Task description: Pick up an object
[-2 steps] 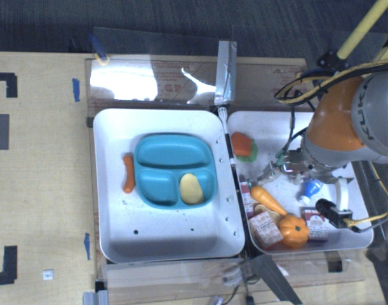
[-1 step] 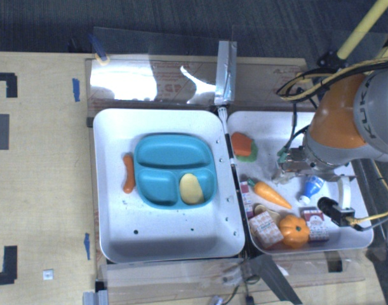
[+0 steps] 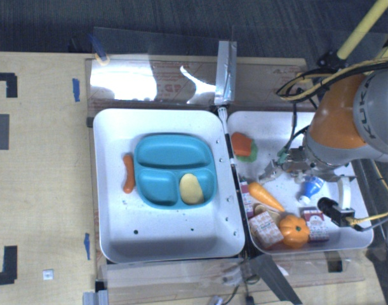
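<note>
Pincer (image 3: pixel 277 165) low in right bin (image 3: pixel 270 122), can't tell its state tbh. You want toy carrot (image 3: pixel 265 196) just below: center over it, drop straight, avoid pumpkin (image 3: pixel 294 229).

Dark blue carpet (image 3: pixel 181 5), pale wooden bench (image 3: pixel 35 189)

The tool (image 3: pixel 289 164) is mostly hidden beneath the arm's wrist (image 3: pixel 336 122), so its fingers cannot be made out; the arm itself is cut off by the right edge; part of the right bin (image 3: pixel 270 122) behind the tool is covered by the wrist; the blue-and-white item (image 3: pixel 312 187) just beside the tool is too small to identify; the packets' (image 3: pixel 263 227) labels nearer the camera are unreadable.
</note>
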Robot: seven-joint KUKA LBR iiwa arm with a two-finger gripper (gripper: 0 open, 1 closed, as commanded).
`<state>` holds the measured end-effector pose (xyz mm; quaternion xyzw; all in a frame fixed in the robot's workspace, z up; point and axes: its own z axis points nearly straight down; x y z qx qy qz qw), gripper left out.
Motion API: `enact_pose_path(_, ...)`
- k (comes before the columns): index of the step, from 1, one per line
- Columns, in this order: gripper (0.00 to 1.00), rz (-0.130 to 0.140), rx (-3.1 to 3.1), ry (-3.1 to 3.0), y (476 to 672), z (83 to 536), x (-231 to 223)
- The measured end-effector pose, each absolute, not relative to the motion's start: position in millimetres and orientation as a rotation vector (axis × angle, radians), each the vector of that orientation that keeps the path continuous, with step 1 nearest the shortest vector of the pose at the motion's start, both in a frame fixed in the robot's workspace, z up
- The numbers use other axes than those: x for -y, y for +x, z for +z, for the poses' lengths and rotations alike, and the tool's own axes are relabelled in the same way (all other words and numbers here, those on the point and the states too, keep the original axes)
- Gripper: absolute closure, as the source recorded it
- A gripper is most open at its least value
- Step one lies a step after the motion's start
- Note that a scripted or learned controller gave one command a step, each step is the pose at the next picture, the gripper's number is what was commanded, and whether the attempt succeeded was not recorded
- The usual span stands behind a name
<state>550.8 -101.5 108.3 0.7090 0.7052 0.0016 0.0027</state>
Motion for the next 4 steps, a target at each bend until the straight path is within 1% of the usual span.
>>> enact_pose_path(1, 0.0, -0.001, -2.168, 2.273, 490.1, 154, 169)
enact_pose_path(2, 0.0, 0.005, -2.11, 2.324, 527.8, 87, 193)
enact_pose_path(3, 1.0, 0.009, -2.102, 2.323, 529.1, 98, 194)
enact_pose_path(4, 1.0, 0.012, -2.083, 2.34, 592.1, 216, 159)
